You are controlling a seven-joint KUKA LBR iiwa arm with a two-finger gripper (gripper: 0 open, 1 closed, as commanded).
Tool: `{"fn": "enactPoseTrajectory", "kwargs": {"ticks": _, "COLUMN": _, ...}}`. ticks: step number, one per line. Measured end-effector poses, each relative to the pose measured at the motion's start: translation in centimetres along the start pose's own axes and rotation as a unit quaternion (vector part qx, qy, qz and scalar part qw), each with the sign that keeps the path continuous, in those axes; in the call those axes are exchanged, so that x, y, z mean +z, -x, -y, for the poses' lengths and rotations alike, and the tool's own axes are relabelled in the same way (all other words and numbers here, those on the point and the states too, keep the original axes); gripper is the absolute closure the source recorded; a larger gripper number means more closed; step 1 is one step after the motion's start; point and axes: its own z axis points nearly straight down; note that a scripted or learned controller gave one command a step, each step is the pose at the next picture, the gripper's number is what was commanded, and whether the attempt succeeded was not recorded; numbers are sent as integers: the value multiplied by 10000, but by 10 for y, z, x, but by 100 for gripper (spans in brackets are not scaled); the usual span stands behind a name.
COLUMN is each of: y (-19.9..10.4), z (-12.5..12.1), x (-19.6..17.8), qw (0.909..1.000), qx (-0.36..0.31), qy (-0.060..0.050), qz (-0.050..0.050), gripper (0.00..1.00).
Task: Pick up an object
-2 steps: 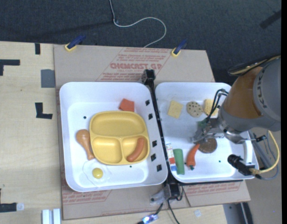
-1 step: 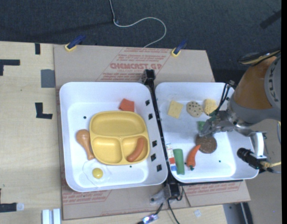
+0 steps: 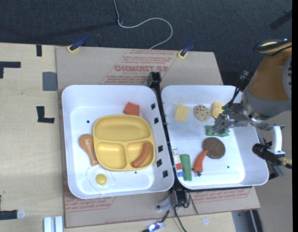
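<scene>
1. We note the bench: a cardboard sheet [image 3: 139, 66] bearing two white bins side by side, the left bin [image 3: 74, 100] and the right bin [image 3: 236, 175].
2. In the camera view, the left bin holds a yellow divided tray [image 3: 115, 141] with a sausage [image 3: 143, 154] in it; an orange block [image 3: 131, 108] lies beside it.
3. The right bin holds a yellow wedge [image 3: 182, 113], a cookie [image 3: 202, 112], a brown disc [image 3: 214, 148], a red chili [image 3: 200, 160] and a green marker [image 3: 186, 166].
4. The gripper [image 3: 220, 125] sits low over a small green piece [image 3: 216, 131], just above the disc.
5. We cannot tell how far the fingers are parted, or whether they grip anything.
6. We judge the step as the grasp attempt; next, close firmly and lift straight up.
</scene>
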Motion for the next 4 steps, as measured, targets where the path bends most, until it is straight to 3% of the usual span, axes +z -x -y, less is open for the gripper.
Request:
{"fn": "enactPoseTrajectory", "kwargs": {"ticks": 1, "y": -1, "z": -1, "x": -30, "qw": 10000, "qx": 3, "qy": -12, "qz": -3, "gripper": 100}}
{"fn": "enactPoseTrajectory", "kwargs": {"ticks": 2, "y": -32, "z": -40, "x": -38, "qw": 10000, "qx": -17, "qy": -10, "qz": -7, "gripper": 100}}
{"fn": "enactPoseTrajectory", "kwargs": {"ticks": 4, "y": -89, "z": -128, "x": -17, "qw": 10000, "qx": -17, "qy": -13, "qz": -7, "gripper": 100}}
